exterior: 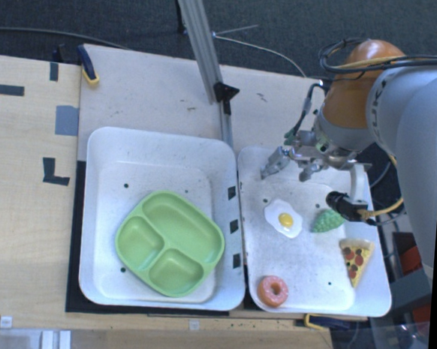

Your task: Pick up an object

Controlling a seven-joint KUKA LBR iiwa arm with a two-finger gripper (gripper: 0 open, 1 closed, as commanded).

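Observation:
In the right bin [310, 279] lie a fried egg toy [284, 217], a green leafy toy [327, 221], a pizza slice [356, 259] and a pink donut [273, 290]. My gripper [291, 167] hangs over the bin's far left part, above and behind the egg. Its two fingers [273, 164] stand apart, open, with nothing between them. The grey arm with its orange band reaches in from the upper right.
The left bin [100, 198] holds a green divided plate [169, 242]. A slanted metal bar [206, 45] runs from the top down to the gap between the bins. A yellow-handled tool [89, 66] lies on the bench at the far left.

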